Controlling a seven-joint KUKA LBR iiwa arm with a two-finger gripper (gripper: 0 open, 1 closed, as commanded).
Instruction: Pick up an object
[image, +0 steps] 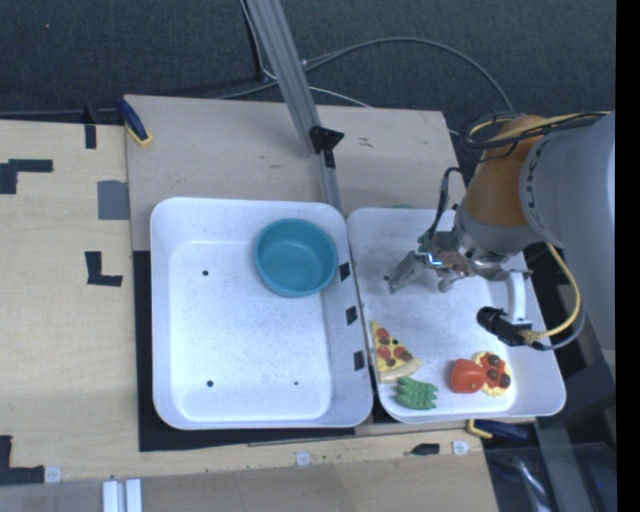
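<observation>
Toy pizza slice (392, 353) looks light and stiff, best pinched across its flat sides, while the gripper (428, 272) hovers open, holding nothing.

Two white bins (180, 400) are counted on the bench. One blue bowl (295, 256) is seen, plus three toy foods right of it: pizza slice (390, 352), green piece (416, 394), red-and-yellow piece (480, 374).

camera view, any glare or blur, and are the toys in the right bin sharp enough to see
Camera view: even light, no harsh glare on the white bins; soft overall. The pizza slice, green piece and red-yellow toy show as coloured shapes, fine detail blurred; the gripper looks smeared.
</observation>
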